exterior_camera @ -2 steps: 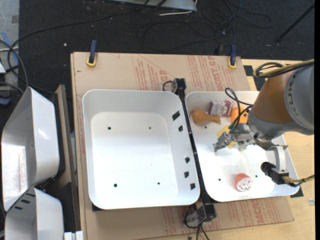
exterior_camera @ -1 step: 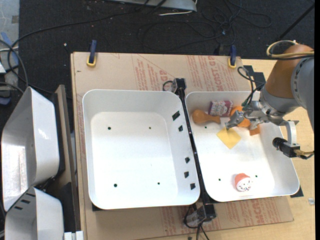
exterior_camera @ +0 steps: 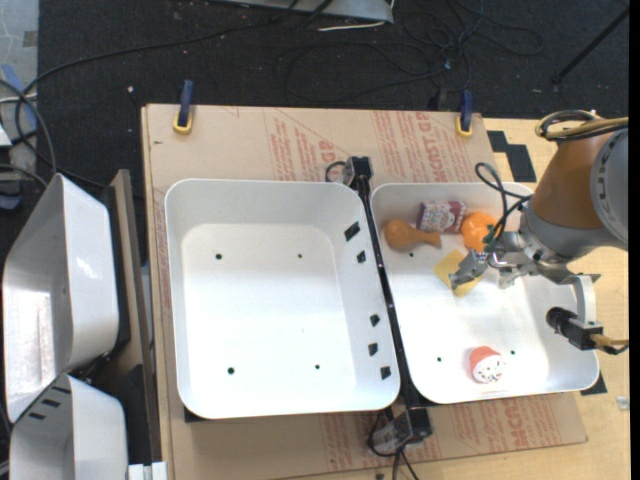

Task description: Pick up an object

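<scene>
The right bin [exterior_camera: 520, 313] holds several small objects. A yellow block [exterior_camera: 452, 268] lies near the bin's middle, and my gripper [exterior_camera: 474, 267] sits right at its right side, touching or overlapping it. An orange ball [exterior_camera: 476, 229] rests just behind the gripper. A tan pear-shaped object [exterior_camera: 408, 234] and a pink and white packet [exterior_camera: 441, 214] lie toward the bin's back left. A red and white rounded object [exterior_camera: 486, 365] sits near the front edge. The arm's orange band [exterior_camera: 570, 183] is over the bin's right rim.
The left bin [exterior_camera: 190, 268] stands beside the right one, with a black divider strip [exterior_camera: 378, 268] between them. Both rest on a cardboard sheet [exterior_camera: 300, 138] held by two clamps. White containers [exterior_camera: 50, 278] stand off the bench at far left.
</scene>
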